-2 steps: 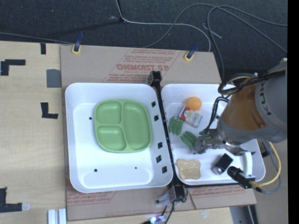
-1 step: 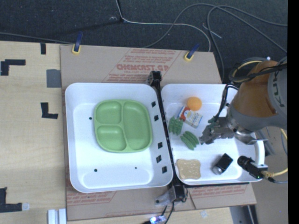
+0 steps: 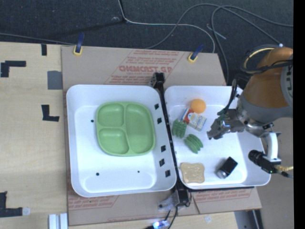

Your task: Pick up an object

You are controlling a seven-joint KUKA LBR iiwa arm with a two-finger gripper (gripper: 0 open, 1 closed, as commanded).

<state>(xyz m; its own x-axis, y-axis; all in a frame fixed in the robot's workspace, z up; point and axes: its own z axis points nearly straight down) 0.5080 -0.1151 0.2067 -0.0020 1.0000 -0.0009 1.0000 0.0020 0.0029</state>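
Inspector: Right bin (image 3: 238, 93) floor lies bare along its right wall; items crowd its left half. Left bin (image 3: 81, 128) holds a green divided plate (image 3: 126, 129).

Clerk: Pincer?

Inspector: Gripper (image 3: 215, 131) hangs mid-bin; finger spread cannot be told, nothing seen held. Orange ball (image 3: 198, 105) lies near, up-left; black block (image 3: 227, 167) below, apart.
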